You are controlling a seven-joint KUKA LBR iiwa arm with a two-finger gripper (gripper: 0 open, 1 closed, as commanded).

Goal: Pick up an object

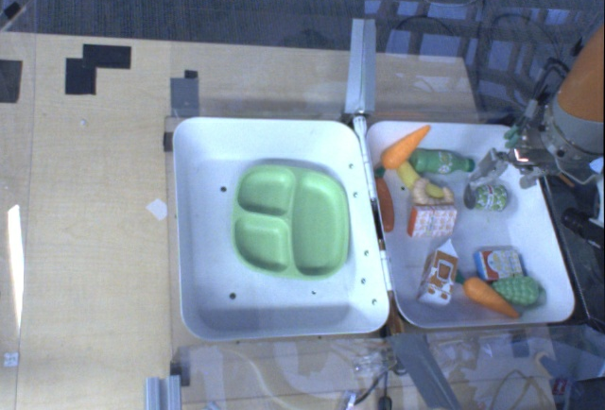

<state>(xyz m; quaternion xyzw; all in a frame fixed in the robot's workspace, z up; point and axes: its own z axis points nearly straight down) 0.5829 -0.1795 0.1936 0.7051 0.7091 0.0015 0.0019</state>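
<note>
A: The gripper (491,174) hangs over the right bin (558,257), just above a small green-white can (490,198), nothing visibly held.

B: Open or closed?

A: I cannot tell. I'd centre over that 1 can, clear of the green bottle (440,162), before descending.

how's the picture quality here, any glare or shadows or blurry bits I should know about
Camera view: soft, even light; the green tray casts a faint shadow on the left bin. A bright glare streak sits at the far left of the bench. Small items in the right bin look soft, their labels unreadable. The gripper is slightly smeared, so its fingers are hard to make out.
</note>
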